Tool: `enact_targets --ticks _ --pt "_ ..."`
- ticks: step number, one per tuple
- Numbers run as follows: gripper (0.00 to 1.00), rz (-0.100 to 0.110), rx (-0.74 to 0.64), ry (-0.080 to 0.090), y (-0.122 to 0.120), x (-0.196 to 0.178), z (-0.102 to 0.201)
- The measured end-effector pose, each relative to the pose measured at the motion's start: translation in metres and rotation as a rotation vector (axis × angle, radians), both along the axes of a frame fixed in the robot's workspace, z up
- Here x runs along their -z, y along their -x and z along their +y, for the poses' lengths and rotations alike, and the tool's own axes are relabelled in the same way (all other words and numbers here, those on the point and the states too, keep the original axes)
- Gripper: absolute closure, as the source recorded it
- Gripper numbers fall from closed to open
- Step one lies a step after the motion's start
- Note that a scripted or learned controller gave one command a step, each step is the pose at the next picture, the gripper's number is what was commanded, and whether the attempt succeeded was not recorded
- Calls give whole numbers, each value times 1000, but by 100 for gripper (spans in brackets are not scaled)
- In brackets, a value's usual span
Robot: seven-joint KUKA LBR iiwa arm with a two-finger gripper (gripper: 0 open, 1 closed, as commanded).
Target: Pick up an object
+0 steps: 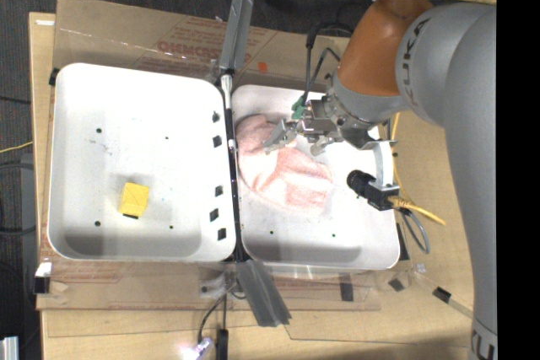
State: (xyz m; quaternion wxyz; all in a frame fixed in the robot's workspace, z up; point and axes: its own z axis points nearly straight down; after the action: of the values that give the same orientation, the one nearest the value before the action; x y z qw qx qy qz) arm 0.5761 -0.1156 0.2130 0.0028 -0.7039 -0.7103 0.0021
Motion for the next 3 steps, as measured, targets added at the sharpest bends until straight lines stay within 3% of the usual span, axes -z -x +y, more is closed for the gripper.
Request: enact_targets --ticks 1,2,3 --pt "0 -4 114 2 -6 -64 -51" --pt "0 -6 143 1 -51 120 -44" --pt "0 -6 155 4 -64 120 -23"
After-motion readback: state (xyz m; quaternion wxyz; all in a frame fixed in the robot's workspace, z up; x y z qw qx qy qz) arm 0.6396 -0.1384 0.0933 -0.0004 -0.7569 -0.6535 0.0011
